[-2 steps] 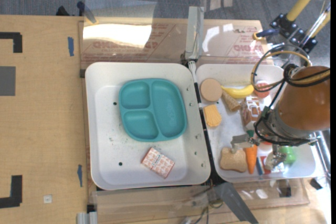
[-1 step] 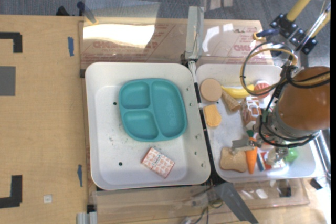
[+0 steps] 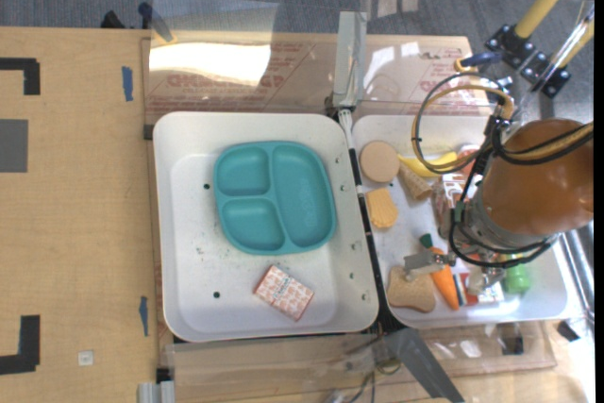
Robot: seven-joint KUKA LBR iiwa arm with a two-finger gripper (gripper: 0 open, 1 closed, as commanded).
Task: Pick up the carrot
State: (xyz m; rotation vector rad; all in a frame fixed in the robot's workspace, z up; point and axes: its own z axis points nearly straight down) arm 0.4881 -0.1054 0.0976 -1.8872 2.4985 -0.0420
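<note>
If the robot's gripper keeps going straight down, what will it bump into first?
Probably the carrot. The gripper hangs under the orange band, pointing down into the right bin, and the carrot lies just below it, beside a tan bread-like piece. Depth is hard to judge from above, so it might brush a neighbour instead.

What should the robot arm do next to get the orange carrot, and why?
Probably a small slide toward the carrot, then straight down over it. The carrot lies in the right bin, squeezed between the tan bread piece and a green toy, just below the arm's orange band. The arm already hangs above that corner, so only a little lining up seems needed.
</note>
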